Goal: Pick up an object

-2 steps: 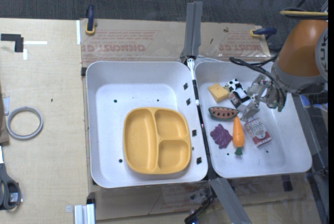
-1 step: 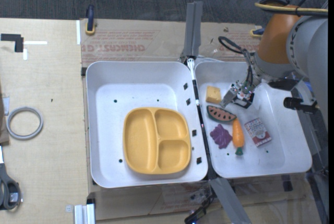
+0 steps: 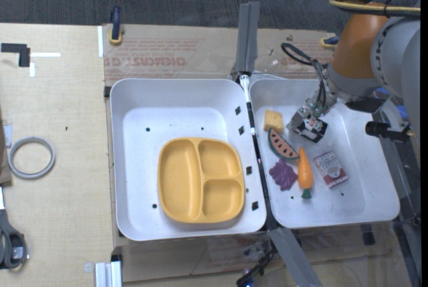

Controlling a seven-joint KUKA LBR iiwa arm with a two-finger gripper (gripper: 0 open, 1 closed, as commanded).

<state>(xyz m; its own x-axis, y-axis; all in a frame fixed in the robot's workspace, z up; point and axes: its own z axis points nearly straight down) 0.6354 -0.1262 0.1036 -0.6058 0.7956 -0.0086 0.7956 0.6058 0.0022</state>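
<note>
A grey robot arm (image 3: 394,58) with an orange band enters from three o'clock, bending down toward nine o'clock, its pincer (image 3: 307,124) hanging low at the wrist's end.

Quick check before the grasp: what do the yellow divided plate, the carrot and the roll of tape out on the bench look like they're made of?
Yellow divided plate: likely moulded plastic, with an even colour, a soft sheen and rounded compartment walls.
Carrot: seems to be toy plastic or rubber, smooth uniform orange with a green tip.
Roll of tape: looks like grey tape wound in a ring, with a dull finish; the exact type is unclear.
</note>
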